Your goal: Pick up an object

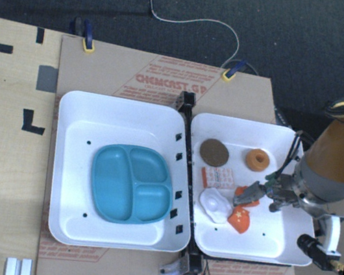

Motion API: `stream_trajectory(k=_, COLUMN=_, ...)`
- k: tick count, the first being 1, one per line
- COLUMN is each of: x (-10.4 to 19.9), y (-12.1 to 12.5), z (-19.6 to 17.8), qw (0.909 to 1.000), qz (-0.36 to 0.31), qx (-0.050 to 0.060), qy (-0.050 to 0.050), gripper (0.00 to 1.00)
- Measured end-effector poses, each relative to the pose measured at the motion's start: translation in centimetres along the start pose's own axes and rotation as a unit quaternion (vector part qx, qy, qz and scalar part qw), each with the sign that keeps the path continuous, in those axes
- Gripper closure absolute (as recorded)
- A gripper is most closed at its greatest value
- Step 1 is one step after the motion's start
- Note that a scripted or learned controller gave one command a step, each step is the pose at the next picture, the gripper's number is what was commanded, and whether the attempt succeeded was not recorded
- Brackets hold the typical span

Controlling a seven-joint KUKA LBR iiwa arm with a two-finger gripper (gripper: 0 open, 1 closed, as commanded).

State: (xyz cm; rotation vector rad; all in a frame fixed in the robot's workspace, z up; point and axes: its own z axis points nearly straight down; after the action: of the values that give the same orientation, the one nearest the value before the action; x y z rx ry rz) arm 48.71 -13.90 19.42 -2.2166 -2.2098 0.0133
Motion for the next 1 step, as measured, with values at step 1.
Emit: stream_trajectory(k=1, x=0.03, y=0.29, z=-0.55, qw=1.0000, qz=-0.002, qx=-0.006, qy=-0.001, gripper=0.00)
